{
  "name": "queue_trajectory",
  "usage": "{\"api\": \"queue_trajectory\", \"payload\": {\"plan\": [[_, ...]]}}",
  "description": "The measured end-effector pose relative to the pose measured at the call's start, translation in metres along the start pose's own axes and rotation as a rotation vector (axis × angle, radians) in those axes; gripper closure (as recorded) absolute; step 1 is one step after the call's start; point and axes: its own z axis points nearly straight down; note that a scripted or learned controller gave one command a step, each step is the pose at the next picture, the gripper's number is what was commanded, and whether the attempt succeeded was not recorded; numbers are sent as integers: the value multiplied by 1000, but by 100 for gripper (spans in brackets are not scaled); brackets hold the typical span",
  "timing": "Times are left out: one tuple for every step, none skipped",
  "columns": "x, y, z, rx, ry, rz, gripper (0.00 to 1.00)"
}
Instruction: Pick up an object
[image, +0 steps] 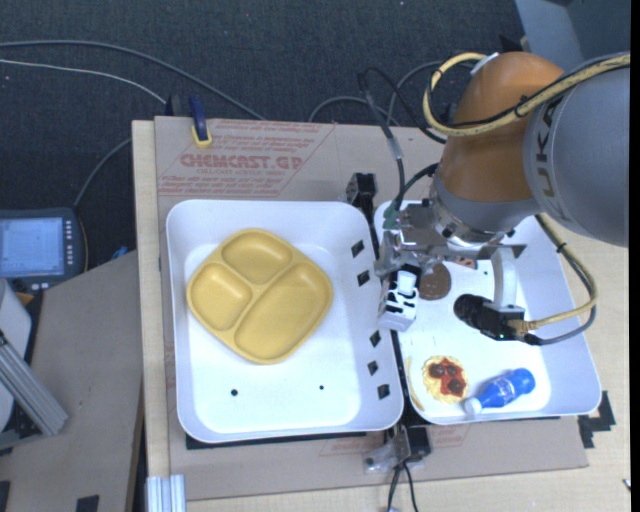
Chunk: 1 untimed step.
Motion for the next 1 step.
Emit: {"api": "queue_trajectory", "payload": {"plan": [[61, -3, -1, 1, 0, 0, 100]]}}
